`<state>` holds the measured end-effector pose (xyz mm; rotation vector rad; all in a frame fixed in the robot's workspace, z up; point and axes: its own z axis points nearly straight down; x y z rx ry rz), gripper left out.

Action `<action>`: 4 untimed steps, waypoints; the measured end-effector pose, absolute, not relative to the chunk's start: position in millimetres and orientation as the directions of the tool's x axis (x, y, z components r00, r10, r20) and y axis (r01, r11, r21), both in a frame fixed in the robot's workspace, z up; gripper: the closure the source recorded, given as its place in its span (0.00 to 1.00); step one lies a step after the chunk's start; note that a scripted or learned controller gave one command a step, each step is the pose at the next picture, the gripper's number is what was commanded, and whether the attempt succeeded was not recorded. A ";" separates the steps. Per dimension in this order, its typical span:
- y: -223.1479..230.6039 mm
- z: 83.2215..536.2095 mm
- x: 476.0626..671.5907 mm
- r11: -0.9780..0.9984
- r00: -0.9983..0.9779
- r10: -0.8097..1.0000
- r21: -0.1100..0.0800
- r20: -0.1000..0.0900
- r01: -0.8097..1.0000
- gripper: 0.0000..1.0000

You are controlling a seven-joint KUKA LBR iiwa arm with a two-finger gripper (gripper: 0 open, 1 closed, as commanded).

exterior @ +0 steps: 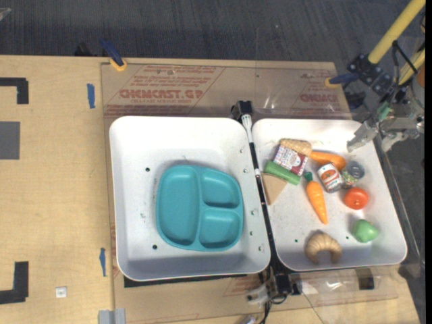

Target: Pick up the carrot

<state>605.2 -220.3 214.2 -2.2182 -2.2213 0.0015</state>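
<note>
1. The gripper (359,139), a pale metal piece at the end of the arm reaching in from the right, hangs over the upper right corner of the right-hand shallow white bin (395,231); whether it is released or clenched cannot be told at this size, and nothing shows between its tips.
2. The small orange plastic carrot (316,200) lies on the bin floor near the middle of that bin, down and to the left of the gripper and well apart from it, its thick end up and its point toward the lower right.
3. Between the two sit a second orange vegetable piece (328,158), a small red-and-white can (329,178) just beside the carrot's thick end, and a little round tin (353,173).
4. A red toy tomato (356,198) and a green toy apple (365,231) lie to the carrot's right; a tan toy croissant (322,246) lies below it.
5. To the carrot's left are a tan wedge (273,188), a green block (281,173) and a purple-and-white carton (289,158) with a tan bread piece (295,144) above.
6. The left-hand white bin (128,147) holds a teal plastic divided tray (200,208).
7. Both bins rest on the cardboard-covered table (54,181).
</note>
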 end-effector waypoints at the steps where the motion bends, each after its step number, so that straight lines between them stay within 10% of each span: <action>1: -142.0 100.1 605.2 0.138 -0.138 0.990 0.016 -0.006 0.990 0.00; 3: -141.0 89.5 483.2 0.283 -0.283 0.959 0.011 -0.006 0.959 0.00; 4: -148.4 89.0 484.2 -0.319 0.319 0.948 0.014 0.003 0.948 0.00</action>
